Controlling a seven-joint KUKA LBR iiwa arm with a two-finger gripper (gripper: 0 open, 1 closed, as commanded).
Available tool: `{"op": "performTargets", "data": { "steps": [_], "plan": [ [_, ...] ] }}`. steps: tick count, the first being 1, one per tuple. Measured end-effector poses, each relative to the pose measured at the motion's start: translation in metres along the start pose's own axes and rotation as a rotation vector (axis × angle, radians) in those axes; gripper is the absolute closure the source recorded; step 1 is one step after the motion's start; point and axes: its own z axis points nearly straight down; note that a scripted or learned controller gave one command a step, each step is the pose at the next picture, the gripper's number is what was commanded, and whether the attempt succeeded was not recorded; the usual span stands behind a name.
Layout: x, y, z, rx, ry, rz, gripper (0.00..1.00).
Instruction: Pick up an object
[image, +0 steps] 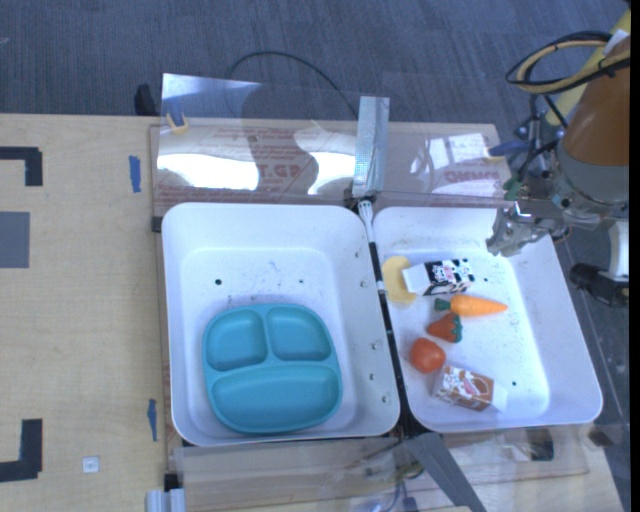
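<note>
The right bin holds several toy foods: a yellow banana piece, a black-and-white carton, an orange carrot, a red strawberry, a red tomato and a brown-and-white carton. My gripper hangs over the bin's upper right part, up and to the right of the black-and-white carton, apart from every object. Nothing shows between its fingers.
The left bin carries a blue divided plate. A clear plastic wall and a metal post stand behind the bins. Cables loop at the top right. Wooden bench surface lies to the left.
</note>
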Motion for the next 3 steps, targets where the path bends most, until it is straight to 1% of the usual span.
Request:
{"op": "performTargets", "data": {
  "steps": [1,2,3],
  "plan": [
    [-0.071,0.012,-0.106,0.000,-0.003,0.190,1.00],
    [-0.078,-0.052,-0.103,0.007,-0.001,0.263,1.00],
    [-0.060,-0.017,-0.024,0.010,0.002,0.006,1.00]
  ]
}}
